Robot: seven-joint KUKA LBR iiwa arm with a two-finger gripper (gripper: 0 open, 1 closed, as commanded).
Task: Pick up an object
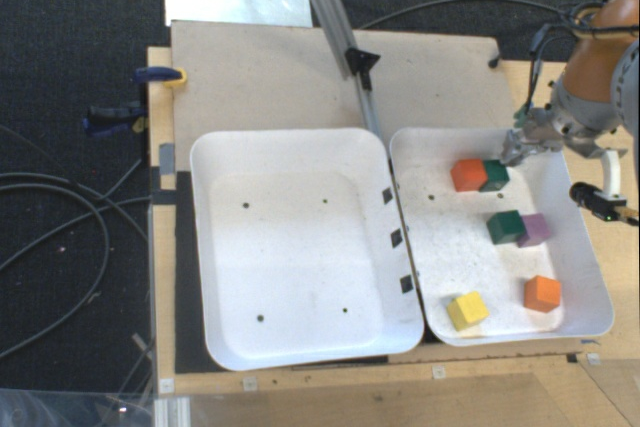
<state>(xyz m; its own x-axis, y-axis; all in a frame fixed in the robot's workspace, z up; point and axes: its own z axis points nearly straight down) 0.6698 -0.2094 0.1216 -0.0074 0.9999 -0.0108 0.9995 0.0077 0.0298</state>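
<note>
The right bin (590, 265) holds several small blocks. A red-orange block (466, 175) touches a dark green block (496, 176) near the bin's far side. My gripper (513, 153) hangs just beyond and to the right of that green block, over the bin's far right corner. Further forward, a second green block (505, 227) lies against a purple block (534, 229). An orange block (542, 293) and a yellow block (466, 310) sit near the front wall. I see nothing held in the gripper.
The left bin (215, 175) lies beside the right one, joined by black clips (396, 237). A slanted metal pole (335, 15) crosses above the far board. Blue and yellow clamps (150, 80) sit at the bench's left edge, with cables on the floor.
</note>
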